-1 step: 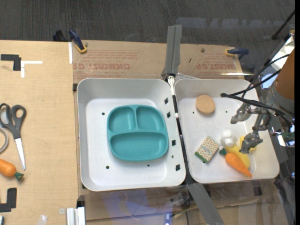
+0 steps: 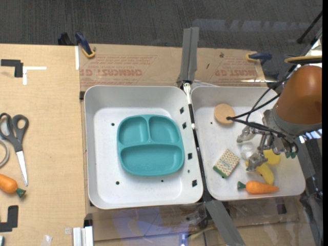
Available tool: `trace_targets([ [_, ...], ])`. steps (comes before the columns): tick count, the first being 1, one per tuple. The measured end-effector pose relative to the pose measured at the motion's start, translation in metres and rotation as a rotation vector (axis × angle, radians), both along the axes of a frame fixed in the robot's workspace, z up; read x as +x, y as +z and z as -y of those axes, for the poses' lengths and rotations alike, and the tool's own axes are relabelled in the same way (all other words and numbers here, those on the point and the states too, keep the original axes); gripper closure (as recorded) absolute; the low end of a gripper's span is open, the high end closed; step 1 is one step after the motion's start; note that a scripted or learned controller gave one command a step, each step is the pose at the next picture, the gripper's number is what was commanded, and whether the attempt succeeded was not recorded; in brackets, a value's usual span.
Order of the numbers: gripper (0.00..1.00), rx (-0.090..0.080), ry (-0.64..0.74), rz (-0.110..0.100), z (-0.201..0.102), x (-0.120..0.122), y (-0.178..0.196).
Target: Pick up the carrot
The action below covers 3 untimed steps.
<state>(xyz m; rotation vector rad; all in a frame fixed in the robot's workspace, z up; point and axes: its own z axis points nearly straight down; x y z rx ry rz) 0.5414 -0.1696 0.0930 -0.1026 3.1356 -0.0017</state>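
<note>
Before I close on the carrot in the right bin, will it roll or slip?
The carrot in the right bin looks like a smooth, tapered toy, so it may roll or pivot if nudged from one side. Its glossy skin suggests it could slip out toward the thin end. It probably stays stiff and light. It lies close to the yellow piece, which may crowd the claw.

I see a teal tray [image 2: 150,145] in the left bin [image 2: 97,152], scissors [image 2: 15,140] on the desk [image 2: 41,188], a round cookie [image 2: 224,113] in the right bin [image 2: 215,186].
</note>
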Motion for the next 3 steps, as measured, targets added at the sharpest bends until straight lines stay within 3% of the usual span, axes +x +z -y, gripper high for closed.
trace_targets([
  [1,0.00,0.001,-0.521,0.001,0.052,0.007,0.036],
  [2,0.00,0.003,-0.085,-0.004,-0.027,-0.047,0.018],
  [3,0.00,0.002,-0.251,-0.003,0.013,-0.063,0.007],
])
